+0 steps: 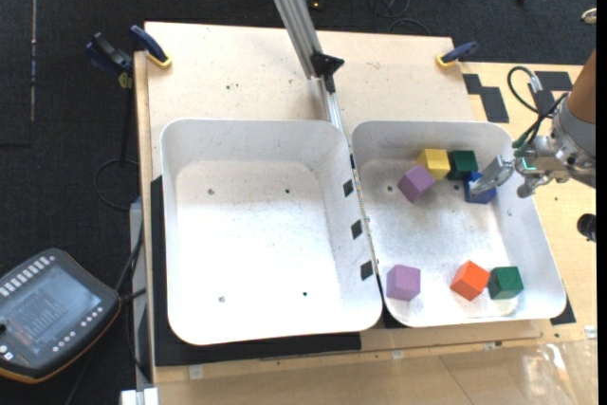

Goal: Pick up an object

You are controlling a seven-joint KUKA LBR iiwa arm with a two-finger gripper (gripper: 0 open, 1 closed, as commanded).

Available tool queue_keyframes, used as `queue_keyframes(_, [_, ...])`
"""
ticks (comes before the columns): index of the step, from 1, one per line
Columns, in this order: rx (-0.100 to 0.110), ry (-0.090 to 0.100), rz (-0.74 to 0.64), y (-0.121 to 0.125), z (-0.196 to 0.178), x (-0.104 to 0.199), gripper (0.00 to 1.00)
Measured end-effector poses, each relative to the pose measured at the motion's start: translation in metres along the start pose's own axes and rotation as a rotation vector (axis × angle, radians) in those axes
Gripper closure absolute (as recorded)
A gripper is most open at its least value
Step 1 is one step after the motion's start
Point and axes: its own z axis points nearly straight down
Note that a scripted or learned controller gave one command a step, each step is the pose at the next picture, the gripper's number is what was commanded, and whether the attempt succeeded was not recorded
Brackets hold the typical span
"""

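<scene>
Scanning left to right: left bin (190,156), then right bin (531,232) with purple cubes (414,183) far-centre and (403,282) near-left corner, yellow cube (436,160), dark green cube (462,163), orange cube (469,281) and green cube (505,282) near-right. Gripper (493,174) at the far-right edge, blue cube (480,193) just below its tips. Finger state: can't tell.

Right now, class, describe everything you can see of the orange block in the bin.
The orange block is a small, plain, matte cube. It sits turned at an angle on the floor of the right bin, near its front edge, close beside a green block on its right. A purple block lies apart to its left.
</scene>
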Motion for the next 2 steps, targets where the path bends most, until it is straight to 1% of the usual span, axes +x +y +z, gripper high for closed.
queue_keyframes(2, [0.003, 0.0, 0.002, 0.012, 0.093, -0.006, 0.0])
